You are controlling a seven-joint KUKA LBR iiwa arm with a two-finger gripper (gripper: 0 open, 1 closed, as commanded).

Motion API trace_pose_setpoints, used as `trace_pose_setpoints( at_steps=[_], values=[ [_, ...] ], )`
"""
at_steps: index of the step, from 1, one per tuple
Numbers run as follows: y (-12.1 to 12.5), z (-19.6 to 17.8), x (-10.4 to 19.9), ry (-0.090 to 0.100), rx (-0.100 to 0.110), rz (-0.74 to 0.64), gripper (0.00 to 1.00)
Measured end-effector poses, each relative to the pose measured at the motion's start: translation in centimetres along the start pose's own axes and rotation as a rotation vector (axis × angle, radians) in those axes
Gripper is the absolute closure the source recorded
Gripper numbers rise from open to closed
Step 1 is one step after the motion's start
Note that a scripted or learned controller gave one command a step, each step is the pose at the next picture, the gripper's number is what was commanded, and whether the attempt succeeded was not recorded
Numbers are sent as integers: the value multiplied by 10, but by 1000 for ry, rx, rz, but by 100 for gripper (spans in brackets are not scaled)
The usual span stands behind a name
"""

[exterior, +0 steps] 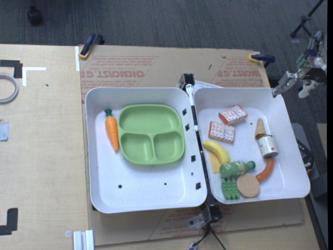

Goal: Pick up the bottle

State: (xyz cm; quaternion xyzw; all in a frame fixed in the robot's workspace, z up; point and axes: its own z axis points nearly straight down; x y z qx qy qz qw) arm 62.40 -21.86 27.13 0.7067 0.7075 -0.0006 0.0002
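Tool (304, 79) hangs off the upper right corner of the right bin (291, 120), outside its rim; whether it is parted or closed, I cannot tell (detail too small). It carries nothing visible. The bottle (237, 167), green, lies on its side well below and left of the tool, cap toward the sausage (265, 170), wedged between banana (217, 152), green block (229, 187) and round cookie (248, 186). Judgement: crowding leaves little room for approach; grasp not yet begun.

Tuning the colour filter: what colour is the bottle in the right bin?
Green, with a yellow label; the bottle lies on its side, best seen in the camera view.
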Motion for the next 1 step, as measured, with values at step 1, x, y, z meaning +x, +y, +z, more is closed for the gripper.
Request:
trace_pose_setpoints(
  at_steps=[1],
  values=[
    [0, -10, 0, -1, 0, -3, 100]
  ],
)
